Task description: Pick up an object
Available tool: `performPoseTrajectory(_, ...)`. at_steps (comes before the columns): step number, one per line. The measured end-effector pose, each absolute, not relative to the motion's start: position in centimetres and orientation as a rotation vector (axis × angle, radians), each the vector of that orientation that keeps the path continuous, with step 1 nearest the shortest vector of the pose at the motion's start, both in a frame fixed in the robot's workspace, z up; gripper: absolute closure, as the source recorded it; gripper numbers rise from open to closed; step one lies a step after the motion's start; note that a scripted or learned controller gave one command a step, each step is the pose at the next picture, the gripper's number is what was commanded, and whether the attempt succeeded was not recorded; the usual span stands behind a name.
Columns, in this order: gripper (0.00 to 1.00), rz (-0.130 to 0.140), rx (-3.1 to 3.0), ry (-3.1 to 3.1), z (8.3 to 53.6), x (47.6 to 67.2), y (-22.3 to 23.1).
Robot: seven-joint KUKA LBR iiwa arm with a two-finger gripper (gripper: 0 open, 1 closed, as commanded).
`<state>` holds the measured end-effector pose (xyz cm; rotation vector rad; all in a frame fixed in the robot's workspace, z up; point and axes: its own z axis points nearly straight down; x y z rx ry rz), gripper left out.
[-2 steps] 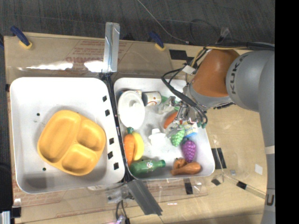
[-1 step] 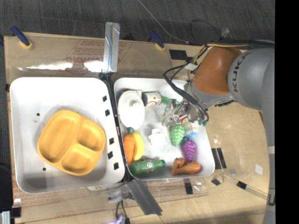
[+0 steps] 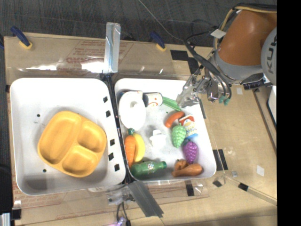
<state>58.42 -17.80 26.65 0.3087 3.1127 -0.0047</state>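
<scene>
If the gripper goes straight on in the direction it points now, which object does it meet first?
The gripper points down and to the view's left, at the right bin's upper right corner. Probably it meets the green vegetable toy first, just beneath its tips. Depth is unclear from above, so it may reach the bin floor beside it instead.

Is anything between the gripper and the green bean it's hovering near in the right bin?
Nothing visible. The gripper sits at the right bin's upper right edge, with the green bean right beside it; the nearest other toy, the orange carrot piece, lies below it.

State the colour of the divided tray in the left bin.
Yellow: the divided tray, seen in the camera view.
</scene>
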Motion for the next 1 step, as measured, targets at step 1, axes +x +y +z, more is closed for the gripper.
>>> performPoseTrajectory(1,1.00,0.001,-0.206,3.134,20.35,52.05,-14.45)
